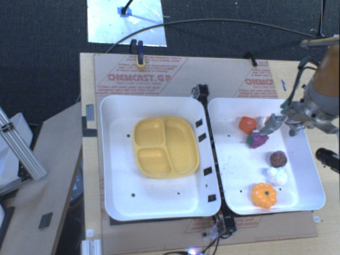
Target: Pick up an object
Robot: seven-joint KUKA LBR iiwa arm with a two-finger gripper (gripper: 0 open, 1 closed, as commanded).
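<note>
1. Gripper, metallic, low over right bin; finger state: can't tell.
2. Touching/just beside bumpy purple grape-like toy; glossy red-orange piece adjacent.
3. Nearby: dark knobbly ball, white lumps, ribbed orange pumpkin.
4. Left bin: smooth yellow 3-compartment tray.

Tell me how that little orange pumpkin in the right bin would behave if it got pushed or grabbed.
The pumpkin looks round and squat, so a push would probably roll or slide it across the smooth white bin. Its glossy, ribbed skin may slip between fingers. It seems small and toy-like, so likely light.
</note>
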